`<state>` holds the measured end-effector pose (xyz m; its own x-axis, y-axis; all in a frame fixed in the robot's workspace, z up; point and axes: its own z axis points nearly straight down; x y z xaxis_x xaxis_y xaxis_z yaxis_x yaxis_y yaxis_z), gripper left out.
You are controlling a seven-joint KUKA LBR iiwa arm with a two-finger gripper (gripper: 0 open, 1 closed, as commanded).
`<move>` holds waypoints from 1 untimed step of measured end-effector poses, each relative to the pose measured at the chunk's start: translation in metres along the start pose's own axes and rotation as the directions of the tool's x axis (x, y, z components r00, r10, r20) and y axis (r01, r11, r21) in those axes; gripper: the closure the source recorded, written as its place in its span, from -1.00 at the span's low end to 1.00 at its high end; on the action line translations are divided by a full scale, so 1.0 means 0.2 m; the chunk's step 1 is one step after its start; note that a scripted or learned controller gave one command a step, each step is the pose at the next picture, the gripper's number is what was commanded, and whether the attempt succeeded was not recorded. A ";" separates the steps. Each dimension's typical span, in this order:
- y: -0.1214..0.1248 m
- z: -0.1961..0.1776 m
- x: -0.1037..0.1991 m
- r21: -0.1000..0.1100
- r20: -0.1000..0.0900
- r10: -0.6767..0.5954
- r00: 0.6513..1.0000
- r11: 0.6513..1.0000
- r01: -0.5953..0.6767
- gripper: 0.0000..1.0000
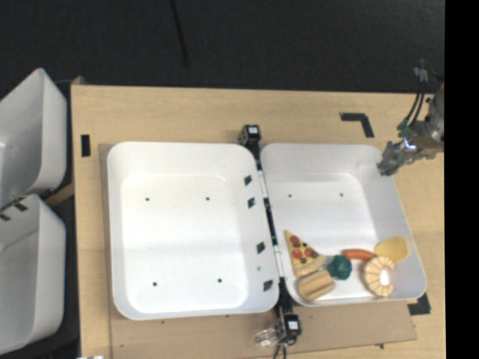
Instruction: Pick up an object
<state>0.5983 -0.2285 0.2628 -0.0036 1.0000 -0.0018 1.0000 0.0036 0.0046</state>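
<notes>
Two bins (179, 154), six toy foods (303, 251)

Pale wooden bench top (90, 118) against a dark, near-black floor (224, 28) (a thin cable (177, 22) trailing across it). At the left edge, two white moulded shapes (26, 200), one behind the other, overhanging the bench side. Small black corner marks (359, 122) on the wood. Even, soft overhead light.

One fixed camera looks down at a slant from above the bench (224, 111), taking in both bins (179, 155).
</notes>
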 end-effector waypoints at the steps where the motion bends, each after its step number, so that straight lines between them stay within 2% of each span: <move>1: 0.00 -0.04 -0.01 -0.001 0.002 -0.003 1.000 1.000 0.003 1.00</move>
<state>0.5989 -0.2297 0.2708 -0.0063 1.0000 -0.0037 1.0000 0.0063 0.0054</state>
